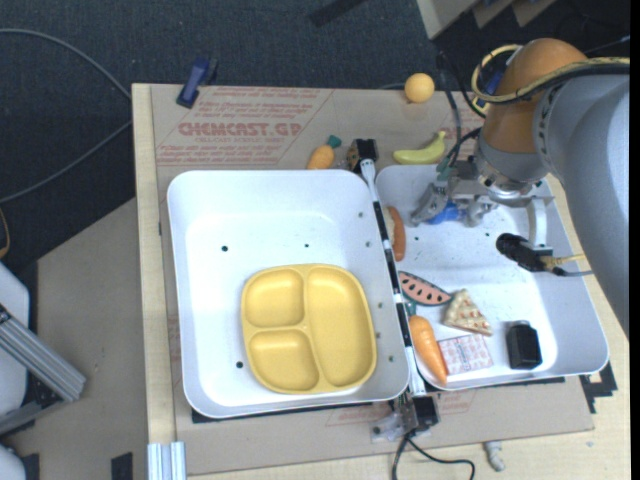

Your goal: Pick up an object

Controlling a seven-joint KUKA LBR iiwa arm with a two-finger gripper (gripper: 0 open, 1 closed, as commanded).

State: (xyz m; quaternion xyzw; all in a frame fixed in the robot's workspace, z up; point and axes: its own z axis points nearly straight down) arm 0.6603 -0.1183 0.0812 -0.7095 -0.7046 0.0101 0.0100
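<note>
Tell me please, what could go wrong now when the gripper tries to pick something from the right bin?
1. The gripper hangs over the bin's top end, while the pizza slice, carrot and black block lie lower down, so closing here may catch nothing.
2. The carrot, watermelon slice and hot dog hug the left wall; a finger could hit that wall.

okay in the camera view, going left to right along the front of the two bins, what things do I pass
Yellow divided plate in the left bin → carrot → wafer packet → pizza slice → small black block.
</note>
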